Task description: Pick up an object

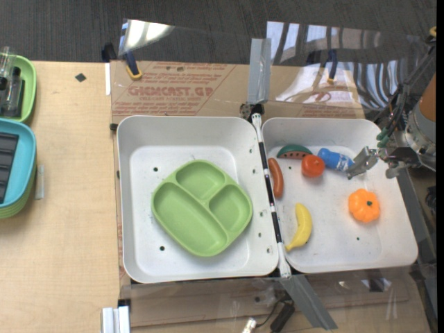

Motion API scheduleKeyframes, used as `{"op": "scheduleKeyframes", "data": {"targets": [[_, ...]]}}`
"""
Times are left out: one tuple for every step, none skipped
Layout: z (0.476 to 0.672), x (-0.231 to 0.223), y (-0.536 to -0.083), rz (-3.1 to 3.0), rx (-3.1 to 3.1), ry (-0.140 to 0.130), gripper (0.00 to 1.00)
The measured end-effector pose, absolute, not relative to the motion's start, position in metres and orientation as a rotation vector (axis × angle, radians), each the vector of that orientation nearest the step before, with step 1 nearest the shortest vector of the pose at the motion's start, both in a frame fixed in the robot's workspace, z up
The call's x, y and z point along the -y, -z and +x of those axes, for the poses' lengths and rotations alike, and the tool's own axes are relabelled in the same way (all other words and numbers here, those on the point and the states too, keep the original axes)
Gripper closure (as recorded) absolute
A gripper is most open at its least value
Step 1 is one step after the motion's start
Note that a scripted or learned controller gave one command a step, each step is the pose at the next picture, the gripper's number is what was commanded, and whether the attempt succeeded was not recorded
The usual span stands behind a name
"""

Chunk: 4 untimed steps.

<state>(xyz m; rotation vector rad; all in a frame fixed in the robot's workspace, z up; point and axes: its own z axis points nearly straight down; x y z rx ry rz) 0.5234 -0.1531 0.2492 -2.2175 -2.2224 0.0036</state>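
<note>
The end effector (pixel 374 159) hovers empty, fingers spread. Just below it sits the orange pumpkin (pixel 364 206); it looks mid-approach, needing descent next.

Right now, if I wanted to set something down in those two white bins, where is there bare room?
In the right bin, the near floor is bare between the banana and the orange pumpkin. Its far side is crowded: watermelon slice, tomato, blue bottle, hot dog, with the gripper above. In the left bin, the green plate leaves its corners bare.
</note>
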Motion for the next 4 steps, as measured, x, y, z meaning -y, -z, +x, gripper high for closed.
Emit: {"op": "scheduleKeyframes", "data": {"targets": [[0.494, 0.209, -0.146, -2.359, 2.07, -0.003, 0.0], [0.501, 0.202, -0.09, -2.475, 1.919, -0.001, 0.0], [0.5, 0.204, -0.099, -2.483, 1.914, -0.005, 1.0], [0.566, 0.132, -0.169, -2.524, 1.868, -0.006, 1.0]]}}
